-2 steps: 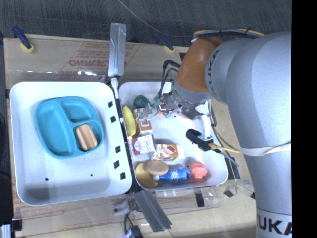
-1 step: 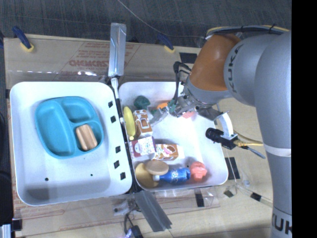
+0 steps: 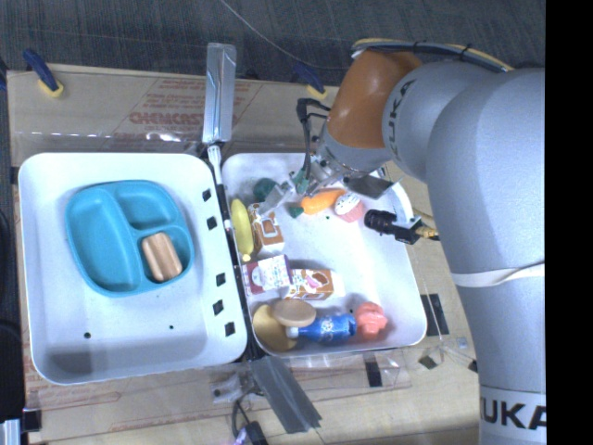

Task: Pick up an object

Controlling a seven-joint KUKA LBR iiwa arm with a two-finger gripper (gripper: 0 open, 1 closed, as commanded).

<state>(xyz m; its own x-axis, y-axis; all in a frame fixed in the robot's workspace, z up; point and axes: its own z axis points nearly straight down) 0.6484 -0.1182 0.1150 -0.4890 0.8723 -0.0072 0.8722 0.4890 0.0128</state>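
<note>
Hovering: gripper (image 3: 310,185) over right bin (image 3: 398,276), at its far end.
Claw: cannot tell.
Carrot (image 3: 322,201): just under gripper.
Handling: probably light, smooth plastic; take it across the middle.

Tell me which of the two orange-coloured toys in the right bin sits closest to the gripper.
The carrot, lying at the bin's far side right beside the gripper. The other one, a rounder orange-pink toy, sits at the near edge next to the blue bottle.

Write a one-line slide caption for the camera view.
KUKA arm reaches into the right bin, gripper by a toy carrot; the left bin holds a blue divided plate.
</note>
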